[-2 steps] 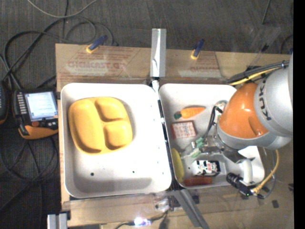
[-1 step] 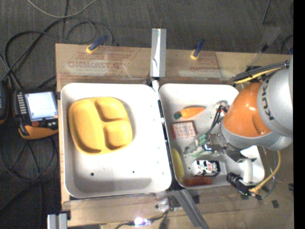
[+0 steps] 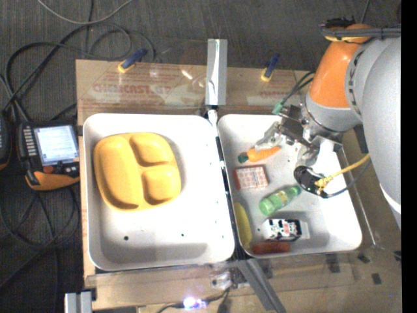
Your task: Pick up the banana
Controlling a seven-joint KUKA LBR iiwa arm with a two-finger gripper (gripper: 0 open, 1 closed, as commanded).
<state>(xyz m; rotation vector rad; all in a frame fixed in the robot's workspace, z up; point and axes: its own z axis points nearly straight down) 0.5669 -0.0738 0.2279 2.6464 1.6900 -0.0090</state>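
The banana [image 3: 242, 222] lies lengthwise along the left wall of the right bin [image 3: 345, 230], near its front corner. It is pale yellow-green and nothing touches it. My gripper [image 3: 273, 137] hangs over the back half of the right bin, just above an orange carrot [image 3: 260, 154]. It is well behind the banana and to its right.
The right bin also holds a pink patterned box [image 3: 251, 177], a green bottle [image 3: 279, 199], a black-and-white packet [image 3: 284, 227] and a red sausage [image 3: 270, 247]. A yellow divided plate [image 3: 138, 169] lies in the left bin [image 3: 156, 240]. A yellow cable [image 3: 339, 173] loops under the wrist.
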